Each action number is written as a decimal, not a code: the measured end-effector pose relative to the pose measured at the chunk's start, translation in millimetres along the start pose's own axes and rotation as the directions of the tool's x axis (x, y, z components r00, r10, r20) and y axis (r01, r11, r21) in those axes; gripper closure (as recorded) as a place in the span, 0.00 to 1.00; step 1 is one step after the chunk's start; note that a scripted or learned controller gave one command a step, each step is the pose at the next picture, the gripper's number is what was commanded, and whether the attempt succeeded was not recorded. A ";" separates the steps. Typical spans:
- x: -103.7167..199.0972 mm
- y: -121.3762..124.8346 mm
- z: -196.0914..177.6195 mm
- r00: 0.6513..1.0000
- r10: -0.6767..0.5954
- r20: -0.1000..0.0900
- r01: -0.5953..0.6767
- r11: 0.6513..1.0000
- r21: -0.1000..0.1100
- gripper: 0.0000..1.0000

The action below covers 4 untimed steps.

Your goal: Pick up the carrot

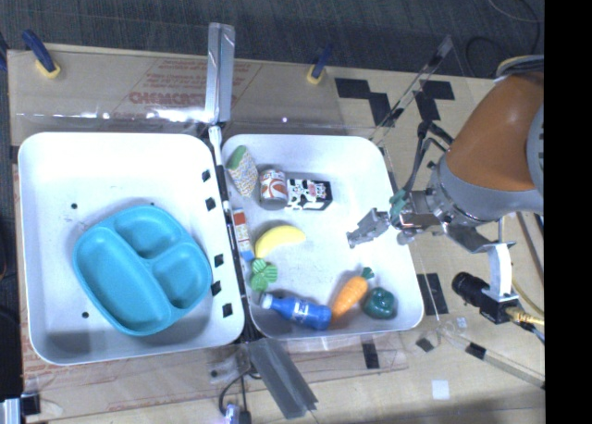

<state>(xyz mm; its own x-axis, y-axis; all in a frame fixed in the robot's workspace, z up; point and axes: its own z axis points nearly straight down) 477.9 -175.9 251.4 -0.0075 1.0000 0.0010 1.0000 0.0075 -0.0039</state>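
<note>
Grey two-finger claw [368,228] over the right white bin [393,181], grip state impossible to tell, small orange plastic carrot with green top [350,293] near the bin's front edge between blue bottle [296,310] and dark green vegetable [379,302], carton labels unreadable.

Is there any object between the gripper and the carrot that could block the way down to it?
Nothing visible lies between them. The gripper hangs above bare bin floor, and the carrot lies below it in the picture. The dark green vegetable touches the carrot's right side, and the blue bottle lies at its left.
</note>
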 end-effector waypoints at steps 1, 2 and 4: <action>-34.3 0.0 159.1 0.987 -0.164 0.002 0.164 0.987 -0.004 0.00; -34.5 -0.5 150.2 0.986 -0.169 0.002 0.169 0.986 -0.002 1.00; -33.3 -0.5 159.6 0.949 -0.315 -0.001 0.315 0.949 -0.001 0.00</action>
<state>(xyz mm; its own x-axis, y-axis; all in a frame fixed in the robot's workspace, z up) 477.0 -209.1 91.7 -0.3224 0.9466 0.0035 0.9466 0.3224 -0.0023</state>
